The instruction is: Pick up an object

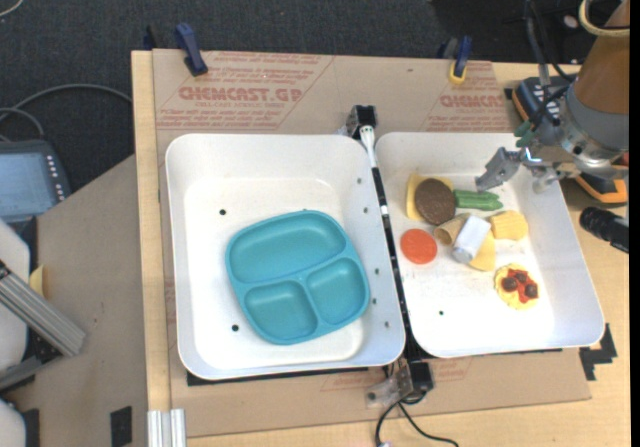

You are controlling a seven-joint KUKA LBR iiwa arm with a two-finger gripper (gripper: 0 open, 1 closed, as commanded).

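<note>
Fingers [497, 170] of the gripper [520, 167] hang over the far part of the right bin [575, 330]; I see one grey finger pointing down and to the left, and whether the pair stands wide or narrow I cannot tell. Nothing shows between them.

Just near and left of that fingertip lies the green pickle [477, 201], and touching its left end is the brown round patty [435, 201], which rests on a yellow piece. Nearer in the bin are the red disc [419, 246], a white cylinder [469, 238] and the yellow cheese wedge [509, 226]. The small pizza with red bits [517, 285] lies nearest of all, well apart from the finger.

On the left, the other bin [190, 235] holds a teal divided plate [297, 276].
</note>
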